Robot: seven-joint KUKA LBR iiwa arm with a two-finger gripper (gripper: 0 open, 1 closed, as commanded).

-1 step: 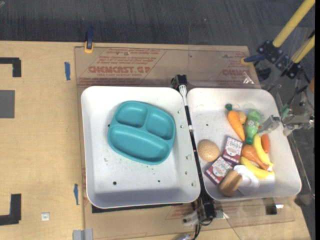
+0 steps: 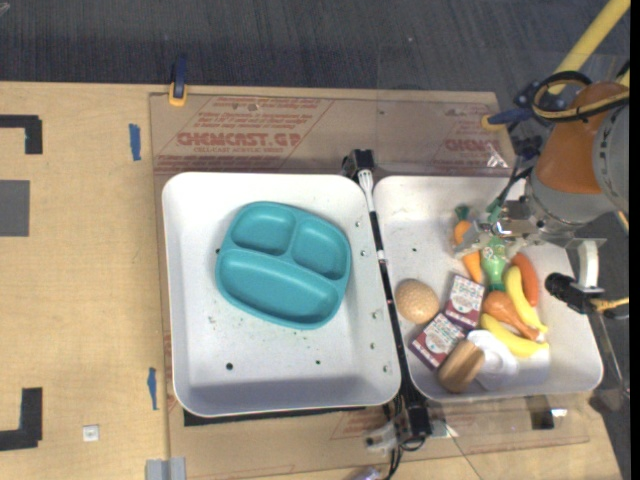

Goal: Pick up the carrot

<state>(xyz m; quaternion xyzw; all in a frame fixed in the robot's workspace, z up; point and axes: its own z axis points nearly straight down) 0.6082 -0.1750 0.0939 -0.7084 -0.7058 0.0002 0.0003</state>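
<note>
Hovering over the right bin (image 2: 420, 203), the gripper (image 2: 497, 228) is just above the toy food; I cannot tell how its claw stands. The carrot (image 2: 503, 308) lies unlifted beside the banana (image 2: 516, 298), so grasping and lifting remain.

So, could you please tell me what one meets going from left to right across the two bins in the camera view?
Teal divided plate → beige egg-shaped item → yellow banana. The other items in the crowded pile overlap, so I left them out.
</note>
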